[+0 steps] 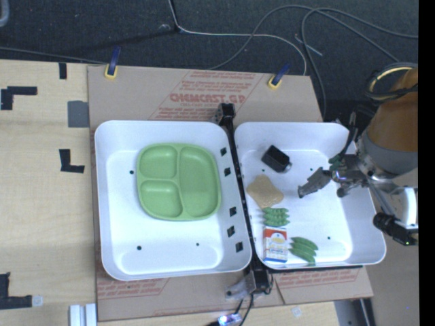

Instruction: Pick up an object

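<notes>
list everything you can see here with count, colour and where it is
bins: 2, white, side by side on the bench
divided plate: 1, light green, middle of the left bin
black block: 1, black, upper left part of the right bin
tan piece: 1, tan, left side of the right bin, below the black block
upper pea pods: 1 bunch, green, just below the tan piece
small carton: 1, white and red, lower left of the right bin
lower pea pods: 1 bunch, green, right beside the small carton
clamps: 2, yellow and blue, on the far edge of the cardboard sheet
arm: 1, grey with orange band, reaching in from the right
hand: 1, dark grey, over the right bin, nothing visible in it
</notes>
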You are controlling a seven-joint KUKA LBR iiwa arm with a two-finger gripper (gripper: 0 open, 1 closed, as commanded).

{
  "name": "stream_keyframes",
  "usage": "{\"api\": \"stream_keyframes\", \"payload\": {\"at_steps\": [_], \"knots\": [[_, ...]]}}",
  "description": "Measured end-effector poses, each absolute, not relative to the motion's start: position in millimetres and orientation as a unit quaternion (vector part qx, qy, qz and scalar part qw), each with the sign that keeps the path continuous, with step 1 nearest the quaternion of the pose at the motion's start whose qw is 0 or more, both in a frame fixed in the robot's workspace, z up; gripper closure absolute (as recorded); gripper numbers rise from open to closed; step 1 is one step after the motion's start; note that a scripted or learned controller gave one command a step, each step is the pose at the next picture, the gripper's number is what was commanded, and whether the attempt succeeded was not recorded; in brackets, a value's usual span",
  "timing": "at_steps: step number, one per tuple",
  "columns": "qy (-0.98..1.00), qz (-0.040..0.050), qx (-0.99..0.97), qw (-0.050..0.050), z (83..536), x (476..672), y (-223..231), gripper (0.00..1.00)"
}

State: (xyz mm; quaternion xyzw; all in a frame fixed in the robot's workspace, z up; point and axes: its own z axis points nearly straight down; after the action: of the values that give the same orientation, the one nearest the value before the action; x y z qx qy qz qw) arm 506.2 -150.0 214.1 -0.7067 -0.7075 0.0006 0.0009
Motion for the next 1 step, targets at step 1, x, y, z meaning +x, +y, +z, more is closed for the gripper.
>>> {"api": "stream_keyframes", "payload": {"at_steps": [1], "knots": [[-0.707, 0.0023, -0.707, 0.004, 152.0, 497.8, -149.8, 0.00]]}}
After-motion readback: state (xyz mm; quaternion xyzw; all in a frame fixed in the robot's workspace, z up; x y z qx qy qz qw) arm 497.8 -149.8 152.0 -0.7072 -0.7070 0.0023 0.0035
